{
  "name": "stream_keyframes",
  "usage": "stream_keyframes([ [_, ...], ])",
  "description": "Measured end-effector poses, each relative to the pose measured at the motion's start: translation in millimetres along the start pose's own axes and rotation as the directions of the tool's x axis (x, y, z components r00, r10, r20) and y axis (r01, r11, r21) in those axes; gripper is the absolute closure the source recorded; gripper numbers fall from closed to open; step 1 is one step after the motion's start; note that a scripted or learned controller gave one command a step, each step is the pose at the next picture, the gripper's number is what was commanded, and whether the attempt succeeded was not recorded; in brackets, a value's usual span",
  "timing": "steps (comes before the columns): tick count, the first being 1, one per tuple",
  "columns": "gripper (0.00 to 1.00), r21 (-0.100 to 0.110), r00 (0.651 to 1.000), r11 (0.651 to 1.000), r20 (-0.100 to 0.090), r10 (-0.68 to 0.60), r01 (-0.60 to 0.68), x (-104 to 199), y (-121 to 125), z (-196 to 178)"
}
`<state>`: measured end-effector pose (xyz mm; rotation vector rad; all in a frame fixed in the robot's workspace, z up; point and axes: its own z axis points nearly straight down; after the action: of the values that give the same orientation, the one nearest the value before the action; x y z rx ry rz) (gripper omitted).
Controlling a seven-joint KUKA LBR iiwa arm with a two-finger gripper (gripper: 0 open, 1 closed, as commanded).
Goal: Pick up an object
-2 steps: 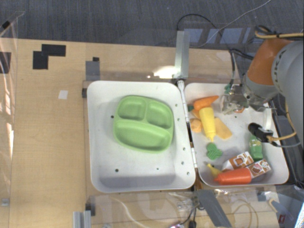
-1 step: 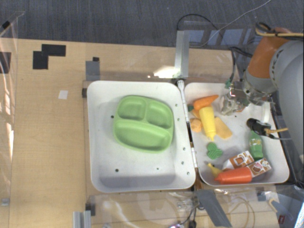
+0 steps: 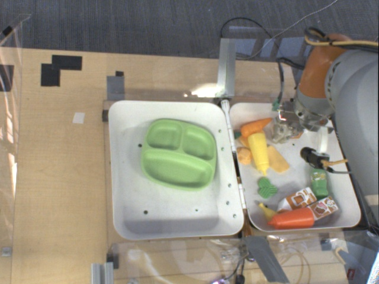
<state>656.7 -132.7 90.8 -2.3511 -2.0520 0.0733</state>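
Over the right bin (image 3: 349, 215), tool (image 3: 283, 129) state indeterminate; crowded carrot (image 3: 256, 126) and yellow bottle (image 3: 259, 151) risk a glancing, failed grasp.

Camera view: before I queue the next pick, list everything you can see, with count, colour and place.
Bins: 2, white, side by side on the bench.
Divided plate: 1, green, middle of left bin.
Carrot: 1, orange, top left of right bin.
Bottle: 1, yellow, below the carrot.
Slice: 1, pale yellow, right of the bottle.
Small toy: 1, dark green, centre of right bin.
Long toy: 1, red-orange, front edge of right bin.
Cartons: 2, brown and white, near front.
Block: 1, green, right side.
Gripper: 1, grey, over the right bin's back.
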Motion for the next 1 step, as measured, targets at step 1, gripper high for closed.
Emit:
stream_keyframes([
  [1,0.00,-0.028,1.000,1.000,-0.009,-0.008,0.008,10.2,5.1,2.5],
])
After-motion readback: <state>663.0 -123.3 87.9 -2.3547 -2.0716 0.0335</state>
